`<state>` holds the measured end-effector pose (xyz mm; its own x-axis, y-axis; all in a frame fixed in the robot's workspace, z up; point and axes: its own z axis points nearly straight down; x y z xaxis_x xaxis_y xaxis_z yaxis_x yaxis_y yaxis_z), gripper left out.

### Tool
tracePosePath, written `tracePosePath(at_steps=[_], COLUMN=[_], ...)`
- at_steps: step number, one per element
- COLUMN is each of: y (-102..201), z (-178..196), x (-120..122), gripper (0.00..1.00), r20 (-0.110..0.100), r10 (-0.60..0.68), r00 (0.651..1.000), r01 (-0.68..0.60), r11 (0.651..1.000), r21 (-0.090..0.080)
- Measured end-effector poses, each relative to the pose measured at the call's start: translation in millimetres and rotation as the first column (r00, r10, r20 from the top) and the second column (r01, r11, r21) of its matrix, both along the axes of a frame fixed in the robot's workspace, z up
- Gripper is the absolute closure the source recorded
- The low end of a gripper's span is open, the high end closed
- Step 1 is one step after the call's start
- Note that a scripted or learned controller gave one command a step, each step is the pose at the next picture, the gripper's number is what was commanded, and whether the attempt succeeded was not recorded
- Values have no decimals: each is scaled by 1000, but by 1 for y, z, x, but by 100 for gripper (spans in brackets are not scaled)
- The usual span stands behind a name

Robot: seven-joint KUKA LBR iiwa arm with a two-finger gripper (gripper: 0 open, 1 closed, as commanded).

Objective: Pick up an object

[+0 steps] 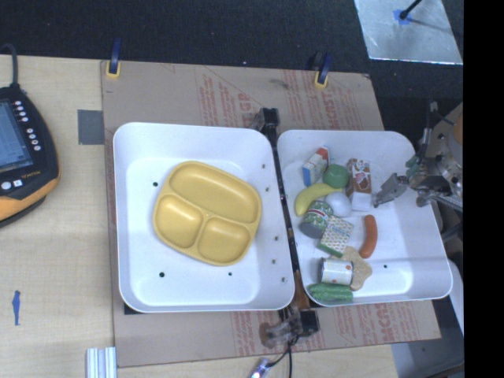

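Tool [403, 186] hovers at the right edge of the right bin [417, 270], its two fingers spread wide with nothing between them. You have a cluster of small toy foods to choose from, packed into the left half of that bin and well apart from the tool. Judging from the layout, your easiest pick is the orange sausage [368, 235]: it lies at the cluster's right side, nearest the tool, with bare bin floor to its right. Straddle its narrow width, not its length, and come straight down so you do not nudge the checkered packet [337, 235] just beside it. It looks smooth and rounded, so close around the middle. The curved yellow banana [312, 197] and round white ball [339, 204] sit crowded among cartons. The left bin [134, 282] carries a glossy yellow divided plate [206, 213].
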<state>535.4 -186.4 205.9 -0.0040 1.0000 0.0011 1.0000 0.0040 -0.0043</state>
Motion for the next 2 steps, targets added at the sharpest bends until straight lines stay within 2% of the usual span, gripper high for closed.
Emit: tracePosePath(at_steps=[1, 2], y=[-21, -23], z=[-115, -104], x=[3, 4], gripper=[0, 100], r20=[-1, -2], r10=[1, 3], r00=[1000, 1000], r01=[-1, -3], r11=[1000, 1000], r21=[-1, -2])
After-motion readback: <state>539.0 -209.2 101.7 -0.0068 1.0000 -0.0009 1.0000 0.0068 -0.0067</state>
